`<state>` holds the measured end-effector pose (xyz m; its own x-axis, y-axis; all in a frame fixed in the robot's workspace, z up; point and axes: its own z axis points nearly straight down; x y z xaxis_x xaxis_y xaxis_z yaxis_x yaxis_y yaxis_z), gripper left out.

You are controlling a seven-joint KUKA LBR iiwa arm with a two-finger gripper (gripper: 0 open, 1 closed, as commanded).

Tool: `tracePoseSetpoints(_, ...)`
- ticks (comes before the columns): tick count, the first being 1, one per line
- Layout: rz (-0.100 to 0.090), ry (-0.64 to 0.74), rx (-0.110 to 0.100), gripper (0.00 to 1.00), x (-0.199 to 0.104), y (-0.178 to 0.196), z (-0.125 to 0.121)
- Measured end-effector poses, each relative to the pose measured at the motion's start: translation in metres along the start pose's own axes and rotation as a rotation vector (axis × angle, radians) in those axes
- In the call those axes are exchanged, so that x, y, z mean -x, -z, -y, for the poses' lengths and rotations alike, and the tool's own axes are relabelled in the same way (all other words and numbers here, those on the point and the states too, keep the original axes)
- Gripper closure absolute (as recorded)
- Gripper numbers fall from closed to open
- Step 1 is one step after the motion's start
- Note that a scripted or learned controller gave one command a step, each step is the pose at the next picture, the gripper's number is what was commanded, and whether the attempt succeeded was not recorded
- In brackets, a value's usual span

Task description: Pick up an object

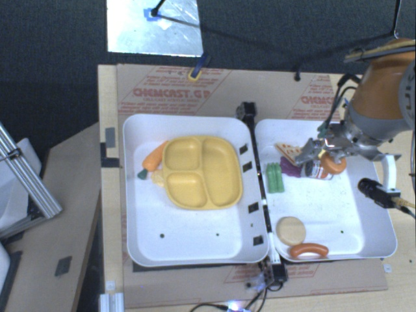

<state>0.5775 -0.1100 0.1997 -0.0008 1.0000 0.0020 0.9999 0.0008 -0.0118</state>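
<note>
The right bin holds several toy foods. My gripper hangs low over its far part, right above a purple piece and a small brown and orange item. A tan wedge lies just left of the gripper. A green ribbed block sits by the bin's left wall. Near the front lie a round beige bun and an orange sausage. The gripper body hides what is directly beneath it.
The left bin carries a yellow divided plate with a carrot beside its left edge. A black divider with clips runs between the bins. The arm's orange band looms over the right bin's far right corner.
</note>
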Motion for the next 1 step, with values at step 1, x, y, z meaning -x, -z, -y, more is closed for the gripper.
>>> tracePoseSetpoints(1,0.002,0.002,0.013,0.00,-0.0002,0.0070,-0.0028)
